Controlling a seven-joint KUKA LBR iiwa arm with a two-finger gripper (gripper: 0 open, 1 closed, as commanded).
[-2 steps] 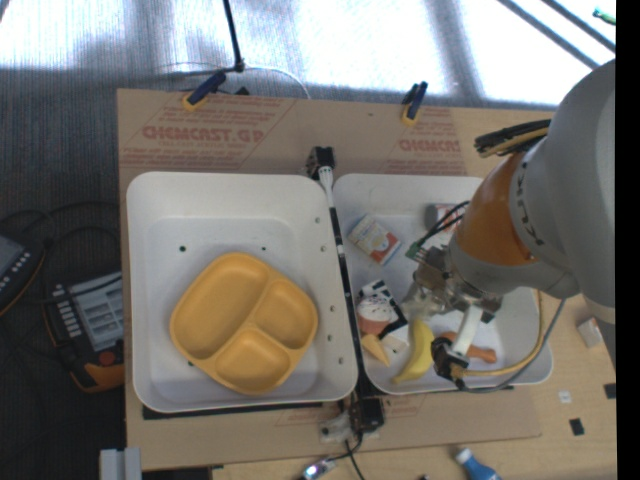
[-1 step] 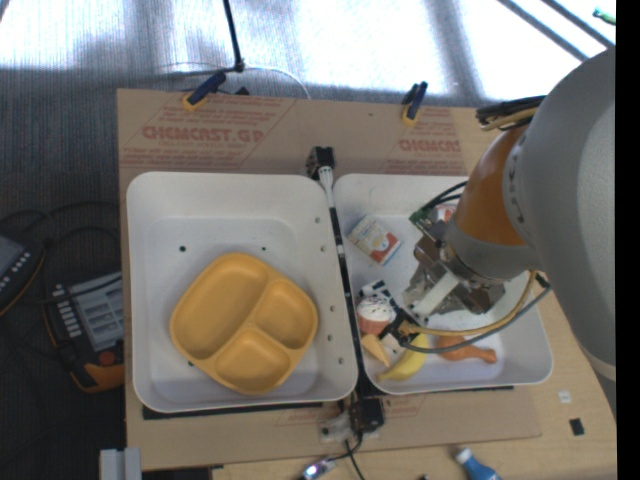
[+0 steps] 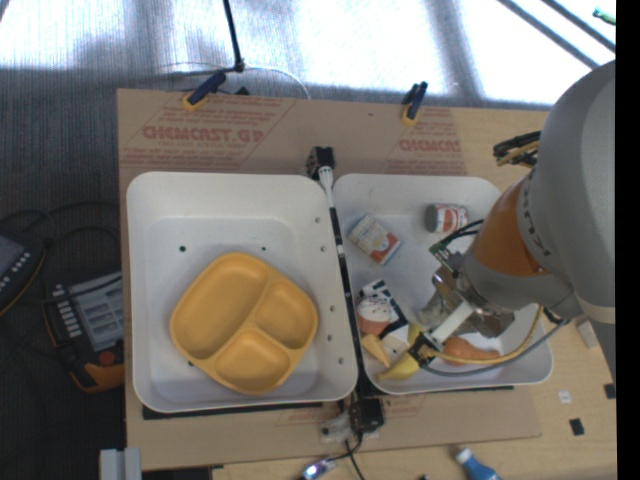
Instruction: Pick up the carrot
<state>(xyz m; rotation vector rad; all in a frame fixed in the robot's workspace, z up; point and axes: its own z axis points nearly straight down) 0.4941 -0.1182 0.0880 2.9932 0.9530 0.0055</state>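
One carrot (image 3: pixel 468 349) lies near the front wall of the right bin (image 3: pixel 410 193), resting on its floor. The claw (image 3: pixel 448 318) hangs low, just beside it. Whether the claw is open or closed cannot be determined; no hold confirmed. Grasp and lift judged outstanding.

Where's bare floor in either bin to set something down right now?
Left bin: the far strip between the yellow plate and the back wall. Right bin: a small patch between the carton and the can. Crowded: the right bin's near end, where the carrot lies by the arm among other items.
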